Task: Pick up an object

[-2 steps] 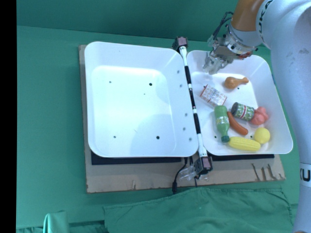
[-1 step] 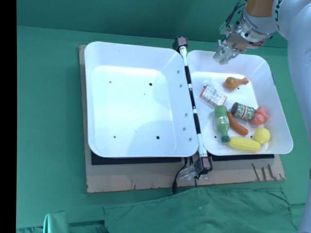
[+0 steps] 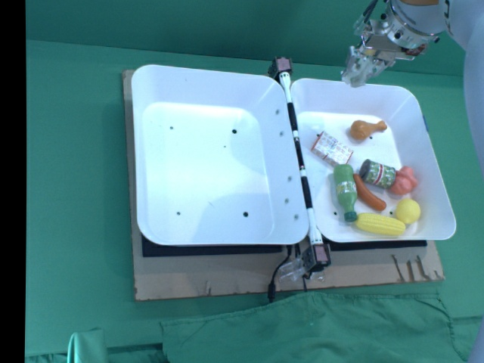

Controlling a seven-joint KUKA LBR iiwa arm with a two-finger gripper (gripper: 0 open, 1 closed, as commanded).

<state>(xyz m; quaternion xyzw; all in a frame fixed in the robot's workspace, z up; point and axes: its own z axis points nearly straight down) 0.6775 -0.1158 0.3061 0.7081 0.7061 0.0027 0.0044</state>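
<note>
From my remote station I read the gripper [image 3: 359,72] at the upper right of the camera view, hanging over the far rim of the right bin [image 3: 435,169] and above its contents; I cannot tell whether the claw is spread or pressed together, and nothing shows pinched in it. The arm [image 3: 423,2] enters from the top right corner — orange band above the grey wrist. All candidate objects lie in the right bin, well apart from the gripper. A toy chicken drumstick [image 3: 367,129] sits nearest it, toward the far side. A small red-and-white carton [image 3: 331,147] lies near the bin's left wall. A green bottle [image 3: 345,191] lies on its side, cap toward the near rim, just beside an orange sausage [image 3: 370,193]. A small dark jar with a printed label [image 3: 377,173] lies on its side, touching a pink toy [image 3: 406,180] at the right. A yellow corn cob [image 3: 380,224] lies along the near wall, and a yellow lemon [image 3: 407,211] rests just beside its right end. The left bin [image 3: 151,82] stands alongside, with a black-and-white striped bar [image 3: 296,146] running between the two bins.
</note>
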